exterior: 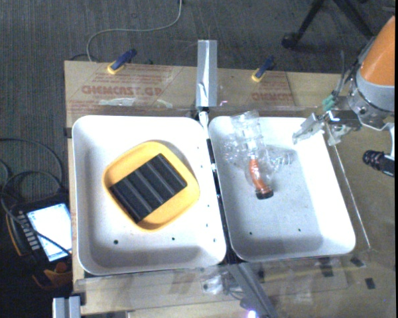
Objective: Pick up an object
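Note:
A clear plastic package (254, 152) with an orange-and-black piece (257, 175) inside lies in the upper middle of the right bin (318, 224). In the left bin (93, 237) rests a yellow tray-like object with a black ribbed top (150, 183). My gripper (316, 128) hangs over the right bin's upper right rim, to the right of the clear package and apart from it. Its two fingers stand spread with nothing between them.
The arm's orange band (387, 48) and grey wrist (371, 101) enter from the right edge. A metal post (206, 71) stands behind the gap between the bins. Two clamps (121, 60) hold the cardboard backing. A tablet (45, 227) and cables lie on the floor at left.

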Robot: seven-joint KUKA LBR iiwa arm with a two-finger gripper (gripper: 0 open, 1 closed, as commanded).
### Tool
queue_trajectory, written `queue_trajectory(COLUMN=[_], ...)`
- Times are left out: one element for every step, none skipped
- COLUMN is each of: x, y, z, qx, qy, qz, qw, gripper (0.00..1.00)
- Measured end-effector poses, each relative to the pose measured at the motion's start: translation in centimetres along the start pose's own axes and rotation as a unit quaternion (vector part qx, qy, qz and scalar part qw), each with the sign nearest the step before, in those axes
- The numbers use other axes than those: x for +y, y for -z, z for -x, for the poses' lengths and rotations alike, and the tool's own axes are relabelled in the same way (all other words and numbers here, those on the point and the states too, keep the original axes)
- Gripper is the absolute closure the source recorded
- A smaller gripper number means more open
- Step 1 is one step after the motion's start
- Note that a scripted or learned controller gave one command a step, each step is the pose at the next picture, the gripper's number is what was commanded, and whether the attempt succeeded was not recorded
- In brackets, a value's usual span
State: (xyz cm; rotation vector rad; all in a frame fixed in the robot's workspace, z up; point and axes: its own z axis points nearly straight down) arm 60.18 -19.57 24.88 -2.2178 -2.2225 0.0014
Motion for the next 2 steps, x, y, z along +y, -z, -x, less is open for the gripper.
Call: queue_trajectory(x=[0.5, 1.4], y=[-6.9, -14.6], z=[-8.1, -8.3], qx=[0.000, -0.001], qy=[0.095, 0.137], qz=[0.001, 0.002], qw=[0.9955, 0.9906], gripper=[0.00, 0.00])
